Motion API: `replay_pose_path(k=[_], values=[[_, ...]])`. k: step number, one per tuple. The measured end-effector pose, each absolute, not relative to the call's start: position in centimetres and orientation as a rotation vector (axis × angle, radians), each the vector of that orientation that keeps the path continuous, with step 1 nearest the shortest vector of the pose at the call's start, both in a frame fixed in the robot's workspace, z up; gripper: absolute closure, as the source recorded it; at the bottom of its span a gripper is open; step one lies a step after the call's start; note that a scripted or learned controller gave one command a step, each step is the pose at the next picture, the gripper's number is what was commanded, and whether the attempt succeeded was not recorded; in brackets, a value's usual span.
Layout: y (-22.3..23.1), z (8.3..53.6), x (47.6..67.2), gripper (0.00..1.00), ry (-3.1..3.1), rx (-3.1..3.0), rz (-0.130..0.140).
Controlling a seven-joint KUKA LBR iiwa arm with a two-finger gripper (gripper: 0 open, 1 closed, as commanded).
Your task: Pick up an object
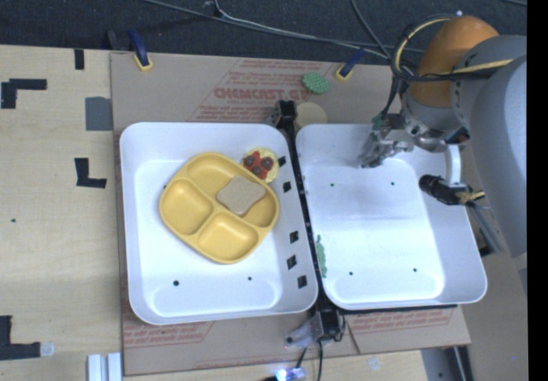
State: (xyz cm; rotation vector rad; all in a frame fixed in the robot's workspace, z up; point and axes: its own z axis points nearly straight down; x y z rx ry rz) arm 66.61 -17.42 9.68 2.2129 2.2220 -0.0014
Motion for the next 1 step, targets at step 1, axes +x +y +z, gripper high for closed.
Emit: replay_pose_path(k=[1], values=[[-16.88, 14.01, 66.77, 1.0, 2.222, 2.219, 0.002]])
